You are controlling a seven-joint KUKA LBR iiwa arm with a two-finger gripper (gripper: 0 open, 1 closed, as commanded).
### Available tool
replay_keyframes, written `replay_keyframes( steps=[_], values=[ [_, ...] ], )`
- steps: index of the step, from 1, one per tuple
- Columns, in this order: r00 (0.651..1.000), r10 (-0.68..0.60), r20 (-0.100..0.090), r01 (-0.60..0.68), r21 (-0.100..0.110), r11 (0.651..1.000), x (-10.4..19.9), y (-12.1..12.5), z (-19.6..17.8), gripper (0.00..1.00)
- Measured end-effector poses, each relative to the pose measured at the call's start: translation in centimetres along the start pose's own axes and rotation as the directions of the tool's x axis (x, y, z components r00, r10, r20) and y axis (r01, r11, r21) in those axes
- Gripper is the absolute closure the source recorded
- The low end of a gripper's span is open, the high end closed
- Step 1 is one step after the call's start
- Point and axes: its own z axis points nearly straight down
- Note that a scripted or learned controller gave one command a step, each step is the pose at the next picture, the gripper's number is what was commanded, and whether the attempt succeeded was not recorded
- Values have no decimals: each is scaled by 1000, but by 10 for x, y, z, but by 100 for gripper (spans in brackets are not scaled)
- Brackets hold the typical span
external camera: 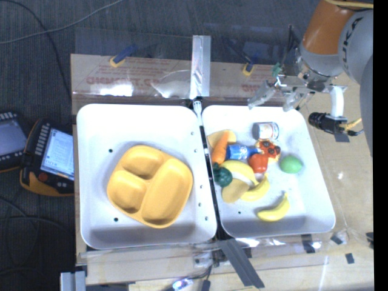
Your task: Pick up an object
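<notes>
The right bin [315, 193] holds a heap of toy food. In it are an orange carrot [219, 147], a silver can [265, 130], a green ball [291, 164], a red pepper [259, 161], a blue item [238, 152], a dark green piece [223, 176] and a yellow banana [273, 210]. My gripper [270, 103] hangs over the bin's far rim, just above the can. Its fingers are spread open with nothing between them.
The left bin [97, 126] holds a yellow divided plate [150, 185]. A metal post [200, 65] stands behind the seam between the bins. A teach pendant [51, 159] lies off the bench at the left. A black camera mount [327, 123] sticks out beside the right bin.
</notes>
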Motion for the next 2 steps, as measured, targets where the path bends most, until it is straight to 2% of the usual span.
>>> replay_keyframes(
  steps=[1, 2],
  values=[
    [979, -202, 9, 202, -10, 979, -45, 4, 110, 0],
    [993, -114, 2, 114, -2, 993, -70, -1, 86, 0]
  ],
)
